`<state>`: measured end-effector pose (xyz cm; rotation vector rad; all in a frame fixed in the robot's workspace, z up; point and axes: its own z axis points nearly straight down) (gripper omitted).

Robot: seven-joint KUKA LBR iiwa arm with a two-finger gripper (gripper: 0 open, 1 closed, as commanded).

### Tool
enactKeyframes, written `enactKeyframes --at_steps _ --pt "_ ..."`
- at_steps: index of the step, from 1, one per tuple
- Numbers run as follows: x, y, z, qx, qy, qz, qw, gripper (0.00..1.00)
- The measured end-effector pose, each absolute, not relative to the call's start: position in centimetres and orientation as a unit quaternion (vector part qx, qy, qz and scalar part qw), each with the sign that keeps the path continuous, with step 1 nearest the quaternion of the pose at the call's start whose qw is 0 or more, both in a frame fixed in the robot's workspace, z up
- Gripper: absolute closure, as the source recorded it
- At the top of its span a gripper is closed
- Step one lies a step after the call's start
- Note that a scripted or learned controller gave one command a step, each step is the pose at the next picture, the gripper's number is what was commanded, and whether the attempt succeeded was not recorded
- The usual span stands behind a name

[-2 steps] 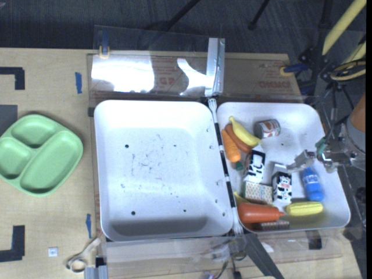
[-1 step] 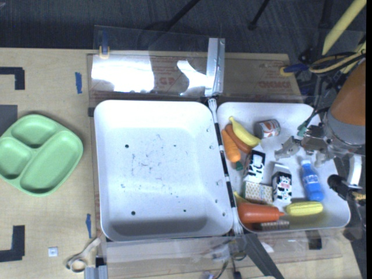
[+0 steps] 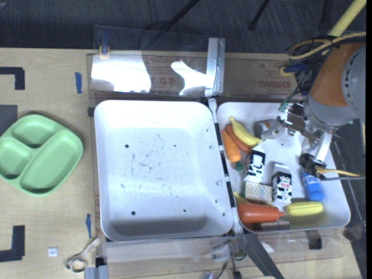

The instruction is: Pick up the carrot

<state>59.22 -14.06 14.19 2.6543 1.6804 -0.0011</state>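
Note:
An orange-red carrot [image 3: 260, 213] with a green tip lies along the front wall of the right bin [image 3: 342, 205]. A second orange, carrot-like piece [image 3: 231, 147] lies by that bin's left wall, next to a yellow banana [image 3: 244, 133]. My gripper [image 3: 279, 127] hangs over the back half of the right bin, just right of the banana and well behind the front carrot. The grey arm with its orange band [image 3: 334, 80] comes in from the right. Nothing shows in the gripper.
The right bin also holds two black-and-white cartons [image 3: 256, 164], a cracker box [image 3: 259, 191], a blue bottle [image 3: 313, 188] and a yellow piece [image 3: 304, 208]. The left bin [image 3: 157, 161] adjoins it. A green divided plate [image 3: 38, 154] sits on the bench at left.

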Motion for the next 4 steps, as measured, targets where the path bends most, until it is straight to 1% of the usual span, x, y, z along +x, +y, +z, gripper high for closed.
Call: enactKeyframes --at_steps 1,2,3,4 --pt "59.3 -13.9 15.2 0.844 0.536 -0.0005 0.000 1.00" --pt "52.8 -16.9 11.3 0.837 0.547 -0.0003 -0.001 1.00" --pt "54.5 -13.0 13.1 0.890 0.455 -0.0002 -0.001 1.00" --pt "50.0 -16.6 8.7 0.916 0.402 0.0020 0.001 1.00"
